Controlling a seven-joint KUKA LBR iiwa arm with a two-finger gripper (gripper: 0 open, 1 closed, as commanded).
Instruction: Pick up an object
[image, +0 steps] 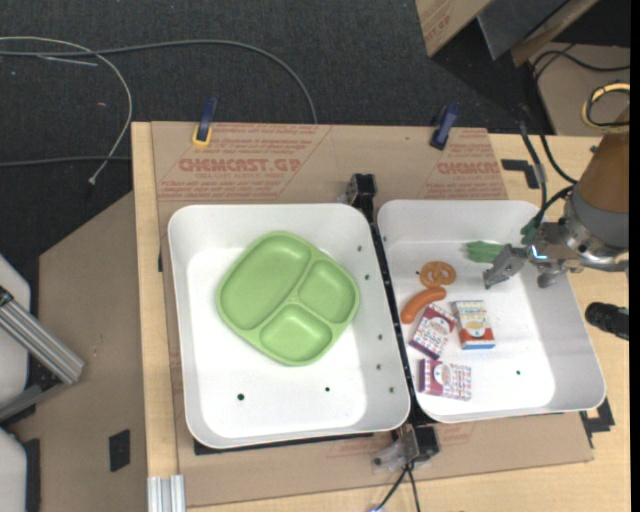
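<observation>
Nearest in the right bin (560, 395) lies a pink-and-white packet (444, 379), and just beyond it a second pink packet (431, 332) sits beside a small white carton with red and blue print (474, 325). A little farther, an orange sausage-shaped toy (422, 303) lies just left of them, with a brown pretzel (437, 273) behind it. In the left bin (200, 400) rests a green divided plate (289, 297), tilted on its corner. Farther back on the right, the hand (522, 267) hangs over the right bin beside a green item (487, 251); whether it is released or clenched cannot be told. The cardboard-covered surface (250, 160) extends beyond both bins.
</observation>
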